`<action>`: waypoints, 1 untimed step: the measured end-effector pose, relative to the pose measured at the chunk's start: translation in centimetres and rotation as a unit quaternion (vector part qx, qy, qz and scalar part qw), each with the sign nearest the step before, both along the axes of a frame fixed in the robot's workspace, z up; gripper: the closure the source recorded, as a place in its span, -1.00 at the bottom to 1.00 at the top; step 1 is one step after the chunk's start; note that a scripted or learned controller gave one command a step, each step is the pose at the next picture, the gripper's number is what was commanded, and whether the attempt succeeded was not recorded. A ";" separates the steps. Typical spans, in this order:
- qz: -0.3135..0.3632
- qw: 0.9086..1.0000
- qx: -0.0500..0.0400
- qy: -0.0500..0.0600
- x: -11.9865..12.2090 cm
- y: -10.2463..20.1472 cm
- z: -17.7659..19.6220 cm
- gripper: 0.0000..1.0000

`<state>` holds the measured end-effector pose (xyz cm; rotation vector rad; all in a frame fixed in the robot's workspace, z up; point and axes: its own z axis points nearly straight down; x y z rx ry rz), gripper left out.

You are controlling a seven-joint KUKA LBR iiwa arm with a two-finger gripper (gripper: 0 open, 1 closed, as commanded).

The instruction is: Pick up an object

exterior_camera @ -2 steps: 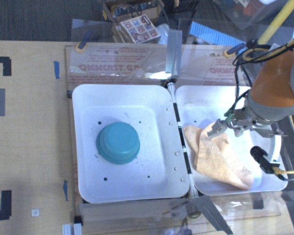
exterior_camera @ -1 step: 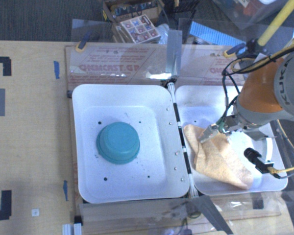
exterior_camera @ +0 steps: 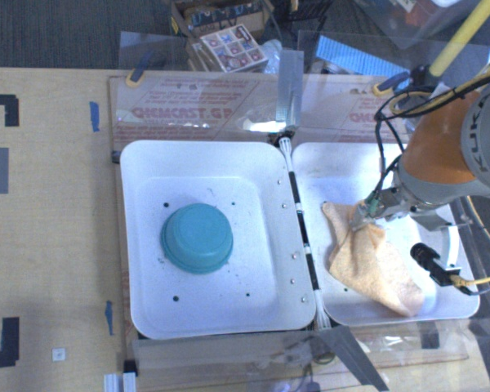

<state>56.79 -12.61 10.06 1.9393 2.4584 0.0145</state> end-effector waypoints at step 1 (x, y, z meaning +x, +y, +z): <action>0.000 1.000 0.000 0.000 0.0 0.0 0.0 -1.00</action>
